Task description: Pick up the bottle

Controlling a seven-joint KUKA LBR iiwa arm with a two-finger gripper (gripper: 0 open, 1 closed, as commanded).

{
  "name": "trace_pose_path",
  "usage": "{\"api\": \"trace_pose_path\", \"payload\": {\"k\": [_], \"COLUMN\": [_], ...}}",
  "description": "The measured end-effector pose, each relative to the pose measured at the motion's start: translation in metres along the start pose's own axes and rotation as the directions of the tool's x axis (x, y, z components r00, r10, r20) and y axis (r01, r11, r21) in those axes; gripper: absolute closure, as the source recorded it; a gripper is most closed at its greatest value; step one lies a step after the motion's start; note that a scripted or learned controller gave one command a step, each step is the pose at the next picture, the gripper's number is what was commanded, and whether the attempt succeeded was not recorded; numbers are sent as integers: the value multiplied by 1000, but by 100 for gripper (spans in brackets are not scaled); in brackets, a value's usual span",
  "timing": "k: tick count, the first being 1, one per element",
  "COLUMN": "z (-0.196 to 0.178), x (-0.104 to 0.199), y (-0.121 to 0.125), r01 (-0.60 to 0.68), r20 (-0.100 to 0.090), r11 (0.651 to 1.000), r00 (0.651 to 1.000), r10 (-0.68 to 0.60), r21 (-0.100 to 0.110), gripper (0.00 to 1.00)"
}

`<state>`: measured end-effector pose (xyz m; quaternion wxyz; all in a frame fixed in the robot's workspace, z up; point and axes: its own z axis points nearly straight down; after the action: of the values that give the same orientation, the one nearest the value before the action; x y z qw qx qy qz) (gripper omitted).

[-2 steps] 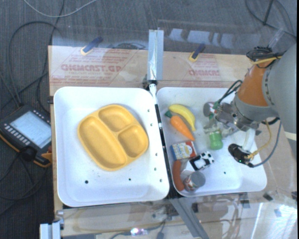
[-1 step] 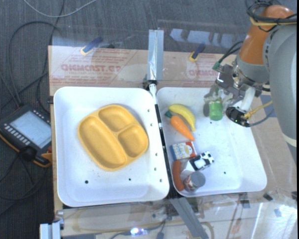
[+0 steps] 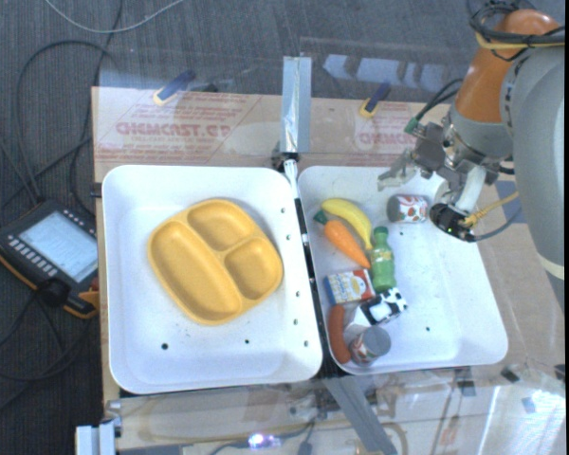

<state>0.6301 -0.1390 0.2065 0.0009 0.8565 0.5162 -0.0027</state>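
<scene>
One pincer (spread unclear, fingers blurred) hovers near the bottle.

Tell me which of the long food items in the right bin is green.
The bottle is green, with a yellow cap. It lies beside the orange carrot and below the yellow banana.

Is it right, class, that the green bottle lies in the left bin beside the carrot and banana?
Not quite. The green bottle lies in the right bin, beside the carrot and banana, as the camera view shows.
</scene>
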Motion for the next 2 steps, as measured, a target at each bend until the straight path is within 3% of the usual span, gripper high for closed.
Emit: {"api": "trace_pose_path", "payload": {"k": [1, 2], "z": [115, 63], "x": [-63, 1], "y": [-26, 31], "r01": [-95, 78], "r20": [-3, -3], "r11": [995, 997], "r00": [995, 997], "r10": [95, -78], "r21": [2, 0], "gripper": [0, 0]}}
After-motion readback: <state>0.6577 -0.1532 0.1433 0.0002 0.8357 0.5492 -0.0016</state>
